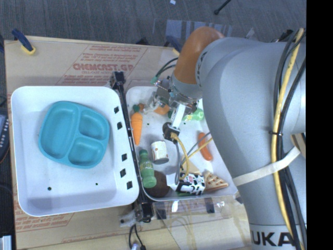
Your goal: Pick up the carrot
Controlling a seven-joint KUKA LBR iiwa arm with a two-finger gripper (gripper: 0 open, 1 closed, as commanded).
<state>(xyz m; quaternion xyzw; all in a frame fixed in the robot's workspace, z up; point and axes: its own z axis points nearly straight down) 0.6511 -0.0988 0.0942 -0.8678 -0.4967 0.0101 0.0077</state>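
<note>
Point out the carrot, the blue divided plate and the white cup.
carrot [136,127]: camera view, middle of its orange body.
blue divided plate [53,120]: camera view, floor of its largest compartment.
white cup [159,151]: camera view, its side wall.

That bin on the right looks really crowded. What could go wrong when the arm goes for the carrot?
The carrot lies tight against the right bin's left wall, so one finger may hit the wall instead of sliding beside it. A green bottle and a white cup lie close below it and could get knocked. The gripper sits over small items near the bin's top, up and right of the carrot, so it might close on one of those instead.
</note>
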